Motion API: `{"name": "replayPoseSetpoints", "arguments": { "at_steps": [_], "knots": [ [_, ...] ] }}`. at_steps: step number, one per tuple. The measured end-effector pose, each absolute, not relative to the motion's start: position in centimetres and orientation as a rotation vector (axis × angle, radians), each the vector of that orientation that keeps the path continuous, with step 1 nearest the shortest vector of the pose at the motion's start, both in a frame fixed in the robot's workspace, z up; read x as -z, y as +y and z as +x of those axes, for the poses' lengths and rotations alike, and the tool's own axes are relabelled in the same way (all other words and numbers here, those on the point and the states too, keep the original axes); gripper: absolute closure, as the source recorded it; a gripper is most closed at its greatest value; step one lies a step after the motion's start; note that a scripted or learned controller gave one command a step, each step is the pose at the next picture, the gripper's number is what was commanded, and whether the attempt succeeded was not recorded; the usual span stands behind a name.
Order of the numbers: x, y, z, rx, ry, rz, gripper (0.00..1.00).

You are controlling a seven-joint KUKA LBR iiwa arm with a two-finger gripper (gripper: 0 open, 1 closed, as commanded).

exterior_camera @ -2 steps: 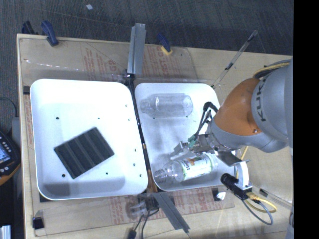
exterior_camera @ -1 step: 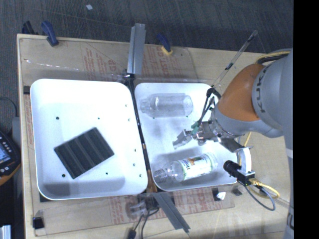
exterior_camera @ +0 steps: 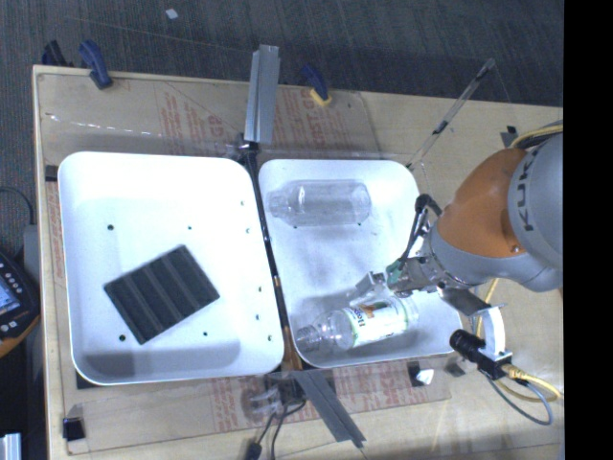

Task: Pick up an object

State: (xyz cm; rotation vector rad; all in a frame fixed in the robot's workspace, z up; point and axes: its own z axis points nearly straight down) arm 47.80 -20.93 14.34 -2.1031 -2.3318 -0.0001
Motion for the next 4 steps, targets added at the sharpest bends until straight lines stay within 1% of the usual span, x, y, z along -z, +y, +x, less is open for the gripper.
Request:
{"name": "replayPoseSetpoints", "arguments": {
  "at_steps": [1,2,3,4],
  "knots": [
    [-15.7,-20.4,50.0,0.0,-2.059,-2.372,0.0],
    [-13.2,-18.7,47.8,0.001,-2.213,-2.227,0.0],
    [-14.2,-18.7,47.9,0.002,-2.219,-2.222,1.0],
    [-14.2,-18.7,47.9,0.002,-2.219,-2.223,0.0]
  ]
}}
